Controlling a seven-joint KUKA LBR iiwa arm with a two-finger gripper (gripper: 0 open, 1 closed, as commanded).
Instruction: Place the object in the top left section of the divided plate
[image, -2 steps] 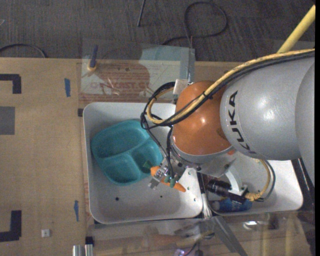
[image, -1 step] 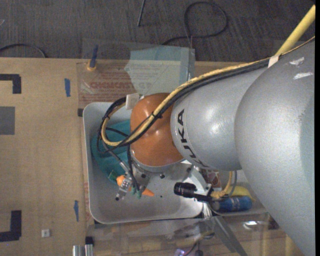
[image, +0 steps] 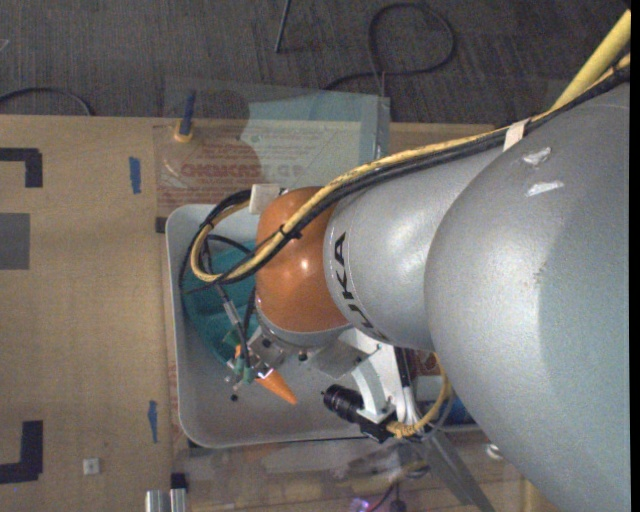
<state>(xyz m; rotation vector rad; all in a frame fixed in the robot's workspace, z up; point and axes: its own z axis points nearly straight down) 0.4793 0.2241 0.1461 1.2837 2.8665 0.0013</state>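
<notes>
With the arm (image: 400, 270) hiding most of the teal divided plate (image: 215, 300), the gripper (image: 245, 375), its opening impossible to tell, hangs at the plate's 5 o'clock touching an orange carrot-like object (image: 277, 388), which risks missing the section.

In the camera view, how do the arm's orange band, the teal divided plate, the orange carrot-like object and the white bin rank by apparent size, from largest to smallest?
1. white bin
2. orange band, though it is nearer the camera, so it looks enlarged
3. teal divided plate, mostly hidden behind the arm, so its rank is unsure
4. orange carrot-like object
</notes>
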